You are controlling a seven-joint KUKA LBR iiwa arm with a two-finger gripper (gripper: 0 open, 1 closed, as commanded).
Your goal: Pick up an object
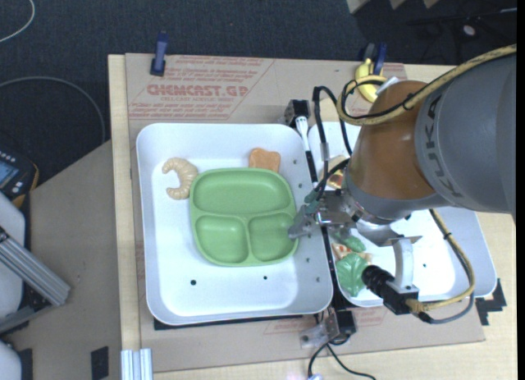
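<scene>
Left bin: green tray, croissant, toast.

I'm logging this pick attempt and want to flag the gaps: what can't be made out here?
- Camera view: most of the right bin, covered by the arm.
- Green object in that bin: partly under the wrist, identity unclear.
- Gripper by the green tray: too small and blurred to read.

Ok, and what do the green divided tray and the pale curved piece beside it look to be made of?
The green tray looks like moulded plastic, matte to satin: one even colour, rounded compartment walls, soft highlights. The curved piece, a croissant shape, looks like plastic or rubbery toy food: smooth tan surface with a dull sheen. Which of the two, the view leaves open.
</scene>
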